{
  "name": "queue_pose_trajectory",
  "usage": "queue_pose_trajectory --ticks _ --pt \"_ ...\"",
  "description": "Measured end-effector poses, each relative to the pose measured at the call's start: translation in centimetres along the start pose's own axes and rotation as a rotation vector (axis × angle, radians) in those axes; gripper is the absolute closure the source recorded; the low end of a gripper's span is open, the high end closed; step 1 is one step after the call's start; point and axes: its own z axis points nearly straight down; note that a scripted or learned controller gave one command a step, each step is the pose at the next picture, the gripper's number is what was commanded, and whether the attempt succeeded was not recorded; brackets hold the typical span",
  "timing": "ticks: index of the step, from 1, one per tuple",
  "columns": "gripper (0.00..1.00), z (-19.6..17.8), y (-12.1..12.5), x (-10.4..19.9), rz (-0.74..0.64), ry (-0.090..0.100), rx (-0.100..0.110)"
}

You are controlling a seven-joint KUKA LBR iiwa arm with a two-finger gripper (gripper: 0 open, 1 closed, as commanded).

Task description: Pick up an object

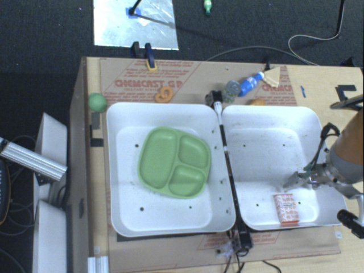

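Pick not yet achieved: the small red-and-white packet [286, 208] lies flat near the front edge of the right-hand bin [250, 121], just below the pincer [307, 179], which hovers beside it, its finger spread indiscernible, nothing visibly gripped.

Green ball [97, 102] on bench left edge; blue bottle [248, 85] and orange ring [164, 94] behind bins; foil sheet [135, 16] on floor.

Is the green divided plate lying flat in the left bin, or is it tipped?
Flat: the green divided plate rests face-up on the left bin's floor.
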Motion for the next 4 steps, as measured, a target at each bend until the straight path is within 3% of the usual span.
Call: queue_pose_trajectory --ticks 1,2,3,4 --pt "1.0 -1.1 0.2 0.0 -0.001 -0.001 -0.005" --pt "1.0 -16.3 7.8 0.0 -0.004 -0.002 -0.008" --pt "0.0 -16.2 7.8 0.0 -0.003 -0.002 -0.005" --pt "0.0 -5.0 2.4 0.0 -0.001 0.0 -0.001"
